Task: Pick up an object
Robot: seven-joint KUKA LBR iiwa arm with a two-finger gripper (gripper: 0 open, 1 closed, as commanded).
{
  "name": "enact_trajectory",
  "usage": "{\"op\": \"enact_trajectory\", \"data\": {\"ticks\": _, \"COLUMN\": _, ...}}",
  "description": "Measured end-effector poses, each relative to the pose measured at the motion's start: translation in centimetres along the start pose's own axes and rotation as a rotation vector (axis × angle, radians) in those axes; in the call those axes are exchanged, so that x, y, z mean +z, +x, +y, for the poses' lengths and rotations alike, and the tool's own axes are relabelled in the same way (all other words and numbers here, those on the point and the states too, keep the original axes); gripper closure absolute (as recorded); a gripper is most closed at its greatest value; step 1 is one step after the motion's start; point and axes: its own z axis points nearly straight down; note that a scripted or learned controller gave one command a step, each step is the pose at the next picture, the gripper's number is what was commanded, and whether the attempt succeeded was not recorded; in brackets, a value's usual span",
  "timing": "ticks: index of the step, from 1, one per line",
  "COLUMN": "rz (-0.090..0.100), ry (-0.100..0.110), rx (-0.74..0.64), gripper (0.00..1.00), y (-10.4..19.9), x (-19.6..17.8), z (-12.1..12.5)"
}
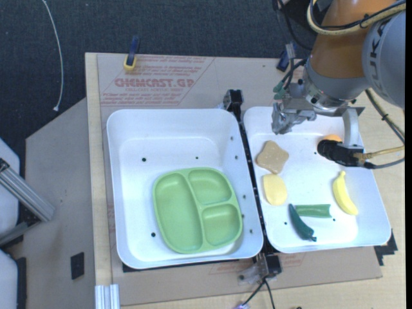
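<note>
Over the right bin (370, 227) I see my arm (351, 37) reaching in, its end effector (288, 122) hanging near the bin's far left corner; I cannot tell how it is set. Just below it lies a tan bread slice (272, 156), and below that a pale yellow piece (275, 189). A yellow banana (344, 194) lies toward the right side, two green pepper-like pieces (305, 217) lie near the front, and something orange (333, 138) peeks from behind the black fitting. A green divided plate (196, 208) sits in the left bin (122, 153).
</note>
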Motion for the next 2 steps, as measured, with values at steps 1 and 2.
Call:
{"op": "enact_trajectory", "data": {"ticks": 1, "rz": 0.0, "ry": -0.001, "rx": -0.002, "gripper": 1.0, "y": 5.0, "x": 1.1, "z": 1.9}}
{"op": "enact_trajectory", "data": {"ticks": 2, "rz": 0.001, "ry": 0.0, "rx": -0.001, "gripper": 1.0, "y": 10.1, "x": 0.9, "z": 1.8}}
